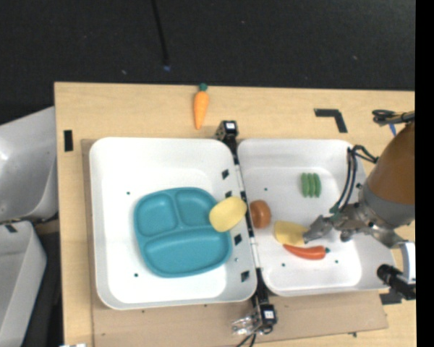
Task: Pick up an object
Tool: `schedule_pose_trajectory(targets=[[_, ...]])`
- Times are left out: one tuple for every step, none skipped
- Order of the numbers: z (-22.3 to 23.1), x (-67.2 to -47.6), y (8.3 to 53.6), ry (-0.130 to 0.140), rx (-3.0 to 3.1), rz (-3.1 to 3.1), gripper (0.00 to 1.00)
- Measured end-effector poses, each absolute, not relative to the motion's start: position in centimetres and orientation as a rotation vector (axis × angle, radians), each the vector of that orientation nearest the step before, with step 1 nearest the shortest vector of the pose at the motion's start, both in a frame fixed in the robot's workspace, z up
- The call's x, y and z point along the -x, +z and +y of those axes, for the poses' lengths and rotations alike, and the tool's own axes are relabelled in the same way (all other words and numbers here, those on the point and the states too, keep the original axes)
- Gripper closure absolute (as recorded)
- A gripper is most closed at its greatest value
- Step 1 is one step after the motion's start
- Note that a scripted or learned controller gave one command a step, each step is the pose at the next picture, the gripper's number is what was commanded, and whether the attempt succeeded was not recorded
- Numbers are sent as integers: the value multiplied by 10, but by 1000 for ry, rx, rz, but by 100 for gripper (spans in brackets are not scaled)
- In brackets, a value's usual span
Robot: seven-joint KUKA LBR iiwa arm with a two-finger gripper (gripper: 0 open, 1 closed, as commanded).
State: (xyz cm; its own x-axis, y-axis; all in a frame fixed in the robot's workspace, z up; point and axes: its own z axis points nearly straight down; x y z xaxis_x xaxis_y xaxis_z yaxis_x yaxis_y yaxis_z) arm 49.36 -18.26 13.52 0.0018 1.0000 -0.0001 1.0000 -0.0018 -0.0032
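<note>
The right bin [347, 154] holds a green ridged object [310, 185], a brown-orange round item [260, 212], a yellow piece [288, 231] and a red chili pepper [306, 251]. My gripper [327, 231] hangs low over the right bin, just right of the yellow piece and just above the chili's right end. Whether it touches either one I cannot make out. The grey arm with its orange band [396, 176] comes in from the right.
In the left bin [108, 194] lies a blue divided tray [179, 231], with a yellow potato-like object [227, 213] on its right corner. A toy carrot [200, 107] rests on the wooden bench behind the bins. Clips [227, 129] join the bins.
</note>
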Motion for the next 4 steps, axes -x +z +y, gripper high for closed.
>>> schedule_pose_trajectory(targets=[[-184, -495, 149, -2, 2231, -2216, 100], [-182, -507, 205, -5, 2223, -2230, 100], [-188, -504, 251, -4, 2222, -2229, 100], [-189, -505, 283, -3, 2221, -2229, 100]])
